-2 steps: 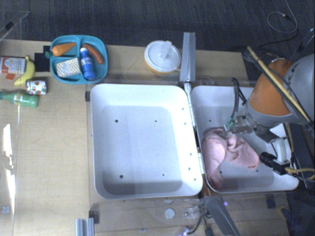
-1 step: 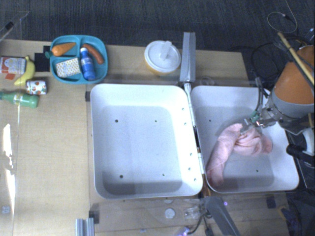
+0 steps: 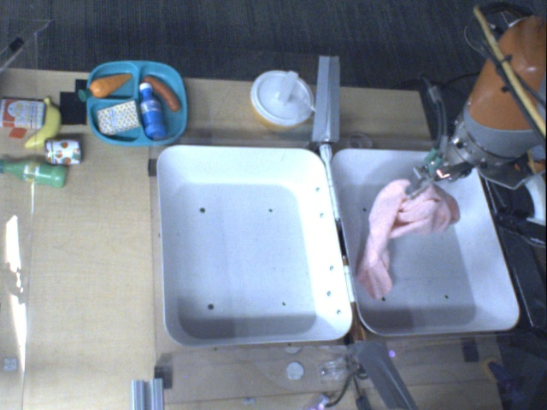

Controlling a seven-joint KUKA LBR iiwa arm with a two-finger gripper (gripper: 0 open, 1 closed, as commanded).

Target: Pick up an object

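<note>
Look to the right of the frame: the pink cloth (image 3: 400, 229) lies in the right bin (image 3: 479, 306), trailing from its upper middle down toward lower left. The gripper (image 3: 432, 173) sits at the cloth's upper end, touching it. You cannot tell how the jaws stand. The left bin (image 3: 248, 246) sits just beside on the worktop (image 3: 77, 272).
</note>
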